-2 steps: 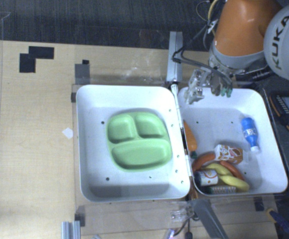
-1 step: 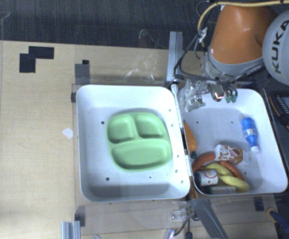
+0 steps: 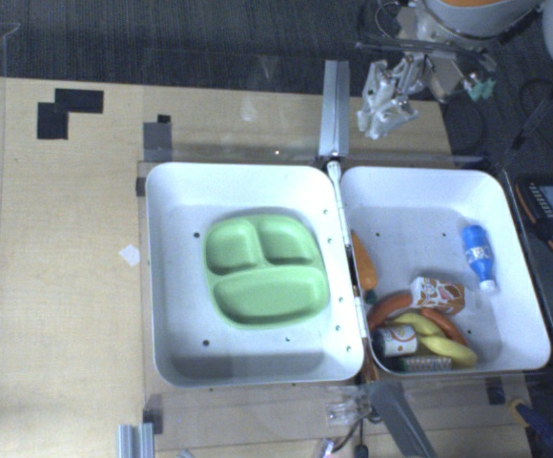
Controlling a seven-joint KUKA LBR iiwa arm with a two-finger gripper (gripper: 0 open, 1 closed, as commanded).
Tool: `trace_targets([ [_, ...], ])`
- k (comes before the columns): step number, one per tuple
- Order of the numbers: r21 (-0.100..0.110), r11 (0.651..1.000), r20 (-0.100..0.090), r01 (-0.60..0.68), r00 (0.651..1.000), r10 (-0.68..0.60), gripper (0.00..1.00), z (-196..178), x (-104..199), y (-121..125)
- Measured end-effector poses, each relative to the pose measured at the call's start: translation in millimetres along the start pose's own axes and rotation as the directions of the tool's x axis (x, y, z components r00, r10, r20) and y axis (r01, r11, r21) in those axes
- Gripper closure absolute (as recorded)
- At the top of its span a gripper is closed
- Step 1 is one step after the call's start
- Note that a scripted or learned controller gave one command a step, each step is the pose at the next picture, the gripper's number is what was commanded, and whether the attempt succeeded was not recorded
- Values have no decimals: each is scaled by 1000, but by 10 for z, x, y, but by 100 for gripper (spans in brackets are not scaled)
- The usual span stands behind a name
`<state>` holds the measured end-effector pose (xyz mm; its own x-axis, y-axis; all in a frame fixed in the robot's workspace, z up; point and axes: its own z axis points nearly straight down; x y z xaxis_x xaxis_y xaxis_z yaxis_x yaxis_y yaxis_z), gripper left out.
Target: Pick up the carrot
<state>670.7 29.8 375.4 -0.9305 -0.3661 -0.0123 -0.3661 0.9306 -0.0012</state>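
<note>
Your carrot (image 3: 362, 266) lies against the right bin's (image 3: 505, 208) left wall, near a hot dog (image 3: 396, 305), banana (image 3: 439, 343) and blue bottle (image 3: 478, 254). The left bin (image 3: 172, 256) holds a green divided plate (image 3: 265, 267). Your gripper (image 3: 387, 113) hangs above, spread, carrying nothing.

A pale wood counter (image 3: 57, 284) carries black square marks (image 3: 67, 111) near its far left edge. Beyond that edge lies dark grey ribbed floor (image 3: 181, 12). A metal post (image 3: 332, 108) stands at the counter's far side. Light is even, with soft glare at the left.
</note>
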Motion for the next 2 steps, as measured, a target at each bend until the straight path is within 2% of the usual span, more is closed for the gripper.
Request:
trace_targets([
  [1, -3, 979, -4, 202, 979, -202, 100, 407, -51, 149],
  [2, -6, 844, -4, 536, 844, -536, 100, 1082, 176, -406],
])
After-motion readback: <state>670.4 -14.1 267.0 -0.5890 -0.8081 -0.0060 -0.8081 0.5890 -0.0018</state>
